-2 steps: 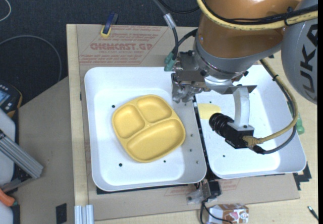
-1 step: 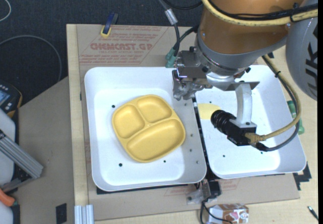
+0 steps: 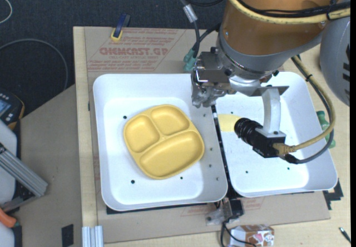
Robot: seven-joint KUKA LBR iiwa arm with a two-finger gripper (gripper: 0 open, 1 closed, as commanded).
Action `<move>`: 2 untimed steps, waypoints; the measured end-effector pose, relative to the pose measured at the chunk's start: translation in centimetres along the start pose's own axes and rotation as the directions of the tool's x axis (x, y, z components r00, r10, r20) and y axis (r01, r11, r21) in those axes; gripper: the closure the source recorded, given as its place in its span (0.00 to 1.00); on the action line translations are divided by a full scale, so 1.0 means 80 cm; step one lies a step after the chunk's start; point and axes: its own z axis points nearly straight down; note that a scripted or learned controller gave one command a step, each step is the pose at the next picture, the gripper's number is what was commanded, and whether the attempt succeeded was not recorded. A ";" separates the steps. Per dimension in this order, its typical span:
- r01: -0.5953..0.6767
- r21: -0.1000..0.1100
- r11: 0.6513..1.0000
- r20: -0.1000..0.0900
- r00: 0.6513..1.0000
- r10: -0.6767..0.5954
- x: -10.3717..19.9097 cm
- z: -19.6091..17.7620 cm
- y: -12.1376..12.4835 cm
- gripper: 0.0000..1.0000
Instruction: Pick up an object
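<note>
You have nothing picked up yet, as far as this view lets you judge. The yellow divided plate [image 3: 163,141] lies flat in the middle of the left bin [image 3: 105,146], upright with its three compartments facing up, touching nothing else. It looks like the obvious candidate for the task.

The arm [image 3: 278,12] reaches in over the right bin [image 3: 311,173], its orange band hanging above that bin's far edge. The pincer [image 3: 203,97] sits low at the far end of the seam where the two bins meet, near the plate's far-right rim but apart from it. You cannot tell from here whether it is spread or closed, and nothing is visible inside it.

A pale yellow patch [image 3: 227,123] shows on the right bin's floor just beside the seam, partly hidden by the black fitting [image 3: 256,137] on the wrist; what it is, you cannot say.

What is left, by this reading, is the whole grasp: get over an object, close on it, lift it clear of the bin.
</note>
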 end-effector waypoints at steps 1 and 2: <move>0.001 -0.002 1.000 0.000 1.000 -0.001 0.001 -0.013 0.001 1.00; 0.003 -0.004 1.000 0.000 1.000 -0.003 0.001 -0.026 0.001 1.00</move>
